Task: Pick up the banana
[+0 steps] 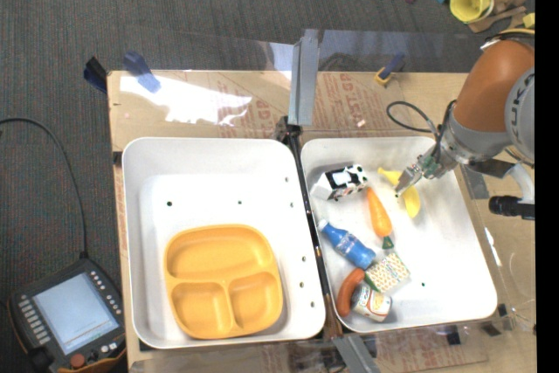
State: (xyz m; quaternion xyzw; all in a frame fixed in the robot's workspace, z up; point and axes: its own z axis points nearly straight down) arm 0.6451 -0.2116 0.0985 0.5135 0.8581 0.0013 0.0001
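Observation:
The banana (410, 203) is yellow and lies in the right bin (454, 275), at its upper middle. One end pokes out at the upper left and the thicker part at the lower right of my gripper (408, 182). The gripper is down on the banana's middle and hides that part. The grey arm with its orange band (493, 87) reaches in from the right.
The right bin also holds a black-and-white toy cow (346, 180), a carrot (379, 215), a blue bottle (348, 245), a red sausage (349, 290), a small box (388, 272) and a can (373, 303). A yellow divided plate (224, 279) sits in the left bin (210, 166).

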